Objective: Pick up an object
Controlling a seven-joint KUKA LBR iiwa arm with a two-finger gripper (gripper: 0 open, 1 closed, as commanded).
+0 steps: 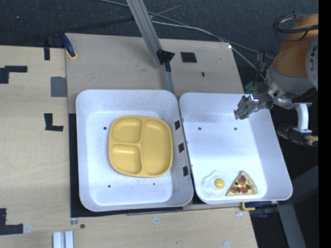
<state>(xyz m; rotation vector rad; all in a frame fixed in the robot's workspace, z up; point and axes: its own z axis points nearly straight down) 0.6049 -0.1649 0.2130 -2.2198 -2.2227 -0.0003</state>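
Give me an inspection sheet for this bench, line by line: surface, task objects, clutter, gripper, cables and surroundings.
Surface: wooden bench bearing left white bin and right white bin side by side.
Job's things: yellow divided plate in the left bin; toy fried egg and toy pizza slice touching or nearly so at the right bin's near edge.
Clutter: nothing seen in the bins.
Gripper: gripper over the right bin's far right corner, holding nothing visible.
Cables: thin cables across the bench's far edge.
Surroundings: dark carpet; slanted metal pole; black tape marks.
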